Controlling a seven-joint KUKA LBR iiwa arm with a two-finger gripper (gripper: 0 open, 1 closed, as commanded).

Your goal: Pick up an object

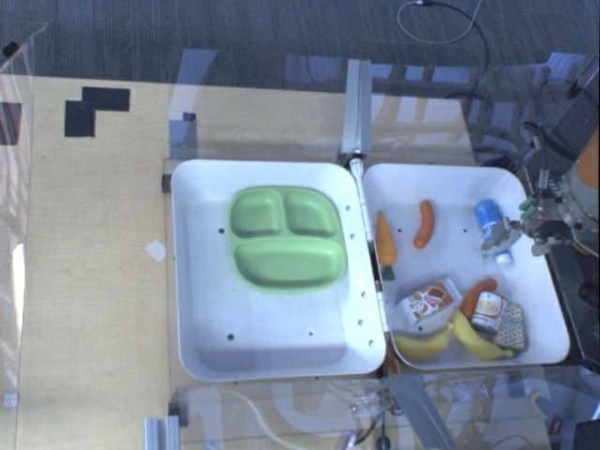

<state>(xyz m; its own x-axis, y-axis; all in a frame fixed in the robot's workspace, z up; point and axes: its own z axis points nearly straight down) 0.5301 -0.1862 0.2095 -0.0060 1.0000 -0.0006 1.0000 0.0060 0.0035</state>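
Grey metal gripper (514, 232) hangs at the 3 o'clock edge of the right white bin (450, 181), just beside the small blue bottle with a white cap (489, 221); I cannot tell if it is grasping anything. I think the grab is only starting, so next it must close on the bottle. Toward 6 o'clock, two yellow bananas (450, 341) and a snack packet (427, 303) crowd together, while the orange sausage (425, 224) lies apart.

Two white bins were seated side by side on the wooden desk (94, 251). A green divided tray (286, 238) was held in the left bin (202, 279). Black tape marks (94, 109) were stuck top left; a cable (450, 17) was looped on the carpet.
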